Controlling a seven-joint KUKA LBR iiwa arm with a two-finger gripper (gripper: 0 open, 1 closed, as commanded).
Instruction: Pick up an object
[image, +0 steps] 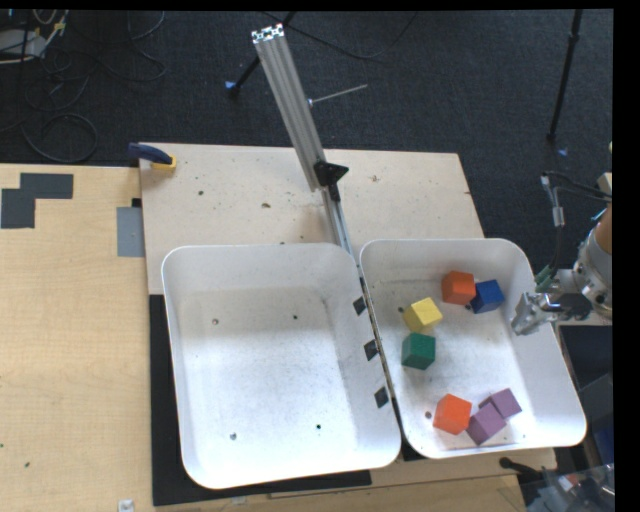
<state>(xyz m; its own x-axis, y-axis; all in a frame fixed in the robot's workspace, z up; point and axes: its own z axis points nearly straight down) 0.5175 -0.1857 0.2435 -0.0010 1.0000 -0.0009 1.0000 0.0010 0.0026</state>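
Currently seven blocks in the right bin (560, 395), none lifted. Orange block (458, 287) near far wall, touching blue block (488, 295) on its right. Yellow block (423, 313) just nearer and left of those; green block (418, 350) just beside it on near side, close to the divider between bins. Second orange block (452, 413) near front wall, with two purple blocks (493, 414) just to its right, touching each other and tilted. Gripper (527, 314) at right rim of right bin, above the rim wall, well apart from every block; nothing between its fingers. Finger spacing too small and blurred to judge. Grey arm (600, 265) entering from right edge. Left bin (175, 300) speckled with dark flecks. Slanted metal rail (290, 95) with checkered tip running from the bins' far junction up over dark floor. Blue-and-yellow clamp (152, 156) on far left corner of bench (400, 195).
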